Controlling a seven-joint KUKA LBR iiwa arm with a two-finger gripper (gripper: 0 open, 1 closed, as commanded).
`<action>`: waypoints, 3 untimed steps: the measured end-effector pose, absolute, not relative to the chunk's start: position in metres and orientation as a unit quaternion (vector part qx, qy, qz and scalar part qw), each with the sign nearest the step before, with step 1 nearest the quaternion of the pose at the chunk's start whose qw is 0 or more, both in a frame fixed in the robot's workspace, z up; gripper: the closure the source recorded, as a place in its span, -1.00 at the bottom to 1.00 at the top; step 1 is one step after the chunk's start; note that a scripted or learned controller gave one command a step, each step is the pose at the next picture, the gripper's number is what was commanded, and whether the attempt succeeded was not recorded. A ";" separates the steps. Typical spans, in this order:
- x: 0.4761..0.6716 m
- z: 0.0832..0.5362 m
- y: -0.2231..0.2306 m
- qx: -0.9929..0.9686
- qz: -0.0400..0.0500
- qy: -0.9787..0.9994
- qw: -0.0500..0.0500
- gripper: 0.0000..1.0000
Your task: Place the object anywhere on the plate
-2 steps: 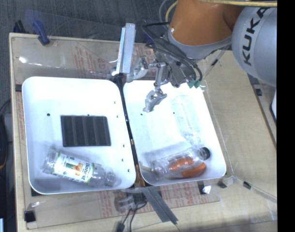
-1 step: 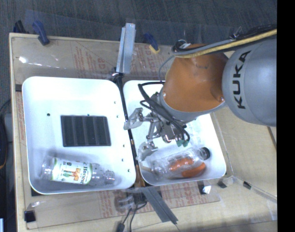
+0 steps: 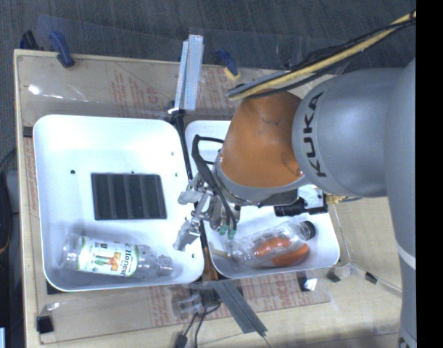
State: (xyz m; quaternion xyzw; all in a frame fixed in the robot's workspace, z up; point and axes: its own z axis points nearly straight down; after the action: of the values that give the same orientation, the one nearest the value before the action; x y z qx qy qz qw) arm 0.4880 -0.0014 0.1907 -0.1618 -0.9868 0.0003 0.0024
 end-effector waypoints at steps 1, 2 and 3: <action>0.475 0.165 0.104 -0.255 0.001 -0.967 0.003 -1.00; 0.490 0.137 0.102 -0.185 -0.010 -0.982 -0.023 -1.00; 0.476 0.159 0.113 -0.278 0.001 -0.961 0.001 -1.00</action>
State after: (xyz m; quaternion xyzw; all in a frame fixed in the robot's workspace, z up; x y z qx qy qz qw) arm 0.4760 0.1130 0.1590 -0.2780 -0.9606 0.0005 0.0005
